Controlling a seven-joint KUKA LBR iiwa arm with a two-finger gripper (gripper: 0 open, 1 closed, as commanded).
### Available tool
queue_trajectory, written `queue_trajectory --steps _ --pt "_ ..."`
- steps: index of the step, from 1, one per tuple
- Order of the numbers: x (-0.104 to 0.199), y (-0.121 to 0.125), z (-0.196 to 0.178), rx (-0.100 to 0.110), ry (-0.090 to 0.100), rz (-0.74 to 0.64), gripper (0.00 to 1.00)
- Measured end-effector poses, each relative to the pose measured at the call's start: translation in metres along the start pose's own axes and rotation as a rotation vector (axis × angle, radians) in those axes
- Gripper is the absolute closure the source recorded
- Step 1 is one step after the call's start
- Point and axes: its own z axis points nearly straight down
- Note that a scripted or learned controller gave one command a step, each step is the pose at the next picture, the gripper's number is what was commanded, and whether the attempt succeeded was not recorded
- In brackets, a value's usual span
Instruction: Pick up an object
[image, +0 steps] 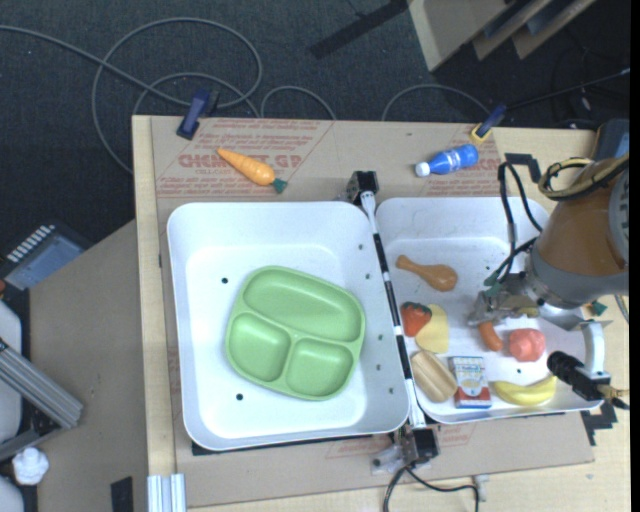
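The big bench (300, 140) has two white bins on it. The left bin (200, 230) holds a green plate (295, 330) with three parts. The right bin (450, 215) holds the toy food. Nothing has been picked up yet, as far as I can see: every toy lies flat on the floor of the right bin, and none is lifted. So the whole job is still to do: grab one toy and lift it out. The grey and orange arm (580, 250) reaches in from the right side and bends down over the right bin. Its gripper (495, 308) hangs low, near the middle of that bin and close to the toys. I cannot tell if the gripper is open or closed, because it looks small and dark from above. I also see nothing held in it. Just under it lies a little orange toy (490, 337), and I think this is the one it is going for. A red ball (526, 344) sits just beside that toy. A yellow banana (525, 391) lies near the front wall. A brown drumstick (428, 272) lies apart, toward the back.
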Motion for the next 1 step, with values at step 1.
queue_trajectory --steps 1 --pt "0.0556 0.0038 -0.0757 0.000 0.001 -0.003 1.00"
